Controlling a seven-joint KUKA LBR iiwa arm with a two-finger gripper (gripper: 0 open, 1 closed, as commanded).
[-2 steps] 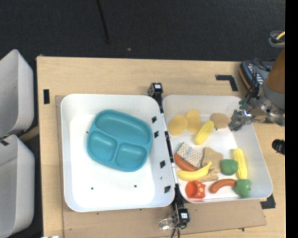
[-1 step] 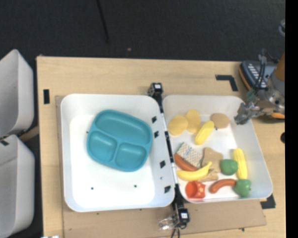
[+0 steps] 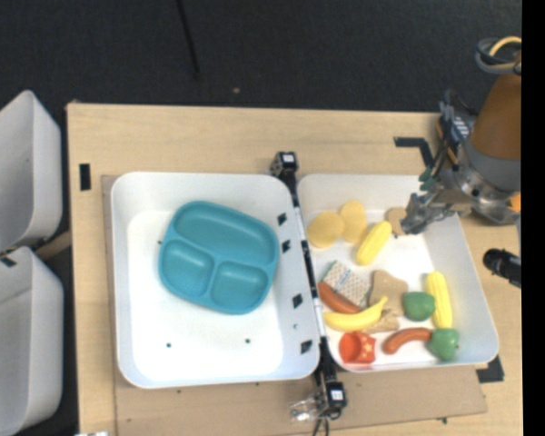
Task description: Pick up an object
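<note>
From above, my tool (image 3: pixel 416 218) hangs low over the back right part of the right bin (image 3: pixel 468 243), near the tabletop's (image 3: pixel 209 134) right edge; whether it is spread or pressed together I cannot tell. Just beside its tip lies a tan piece (image 3: pixel 395 216), and next to that a yellow corn-like piece (image 3: pixel 374 242) and two pale yellow round pieces (image 3: pixel 338 223). Toward the bin's front lie a banana (image 3: pixel 356 316), a checkered wrapped piece (image 3: pixel 348 282), a sausage (image 3: pixel 407 339), a red pepper (image 3: pixel 357 347), green vegetables (image 3: pixel 419 305) and a corn cob (image 3: pixel 440 300). The left bin (image 3: pixel 136 334) holds a blue divided plate (image 3: pixel 218 255).
</note>
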